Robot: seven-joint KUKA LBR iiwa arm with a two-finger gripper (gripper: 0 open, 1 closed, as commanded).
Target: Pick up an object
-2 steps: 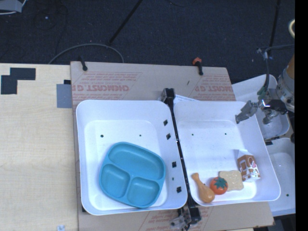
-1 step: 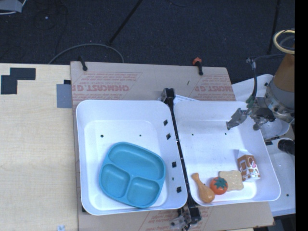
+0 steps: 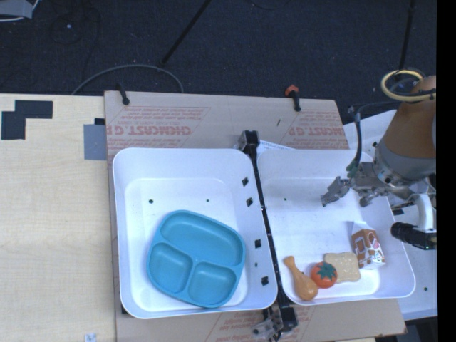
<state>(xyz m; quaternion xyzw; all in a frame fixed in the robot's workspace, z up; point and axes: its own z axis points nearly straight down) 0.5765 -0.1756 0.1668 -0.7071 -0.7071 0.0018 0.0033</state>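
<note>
White right bin (image 3: 306, 177) lay under my fingers (image 3: 347, 191), spread open and gripping nothing at frame right; the tomato (image 3: 324, 275) sat at lower right, well apart.

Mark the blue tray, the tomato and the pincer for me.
blue tray (image 3: 196, 257): camera view, on the divider ridge between its compartments.
tomato (image 3: 324, 275): camera view, on its red body.
pincer (image 3: 349, 189): camera view, midway between its fingertips.

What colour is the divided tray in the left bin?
The divided tray is light blue, seen clearly in the camera view.
</note>
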